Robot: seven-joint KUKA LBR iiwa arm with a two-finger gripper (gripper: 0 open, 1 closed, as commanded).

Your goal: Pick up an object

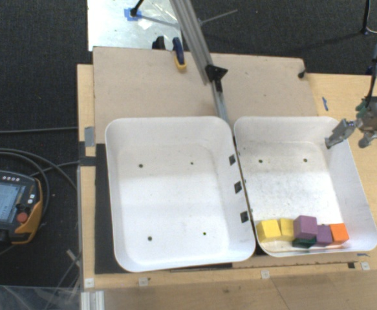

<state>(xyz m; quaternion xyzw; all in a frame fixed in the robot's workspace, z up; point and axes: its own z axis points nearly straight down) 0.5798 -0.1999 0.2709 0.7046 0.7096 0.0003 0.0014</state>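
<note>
Gripper [351, 134] spread over right bin's [285, 128] rim (blocks [302, 231] well apart).

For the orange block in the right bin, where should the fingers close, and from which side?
Probably from straight above, fingers closing on the orange block's far and near faces. The purple block touches its left side and the right bin's wall crowds its right, so those sides look blocked.

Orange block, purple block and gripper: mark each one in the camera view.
orange block [339, 232], camera view, on its top face.
purple block [306, 225], camera view, on its top face.
gripper [351, 137], camera view, midway between its two fingertips.
</note>
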